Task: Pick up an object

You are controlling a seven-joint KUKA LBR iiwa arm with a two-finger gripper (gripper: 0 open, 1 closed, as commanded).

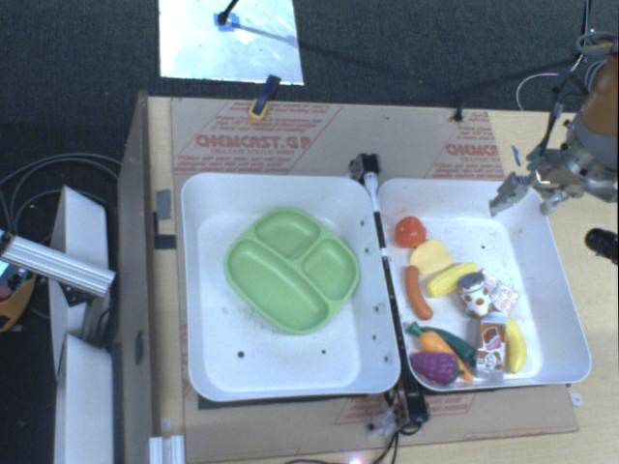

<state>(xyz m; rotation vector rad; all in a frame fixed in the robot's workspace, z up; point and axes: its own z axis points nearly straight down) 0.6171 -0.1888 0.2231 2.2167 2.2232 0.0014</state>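
Observation:
The right bin (561, 288) holds several toy foods: a red tomato (410, 230), a yellow banana (453, 278), an orange sausage (418, 294), a small jar (472, 295), a juice carton (491, 344), a carrot (440, 341) and purple grapes (435, 366). My gripper (528, 199) hangs over that bin's far right corner, above the rim and well apart from the foods. It is open, and nothing sits between its fingers (505, 199).
A green divided plate (292, 269) lies in the left bin (208, 356). Both bins rest on a cardboard sheet (290, 138). A black clip (366, 167) sits where the bins meet at the back. Cables run along the far right.

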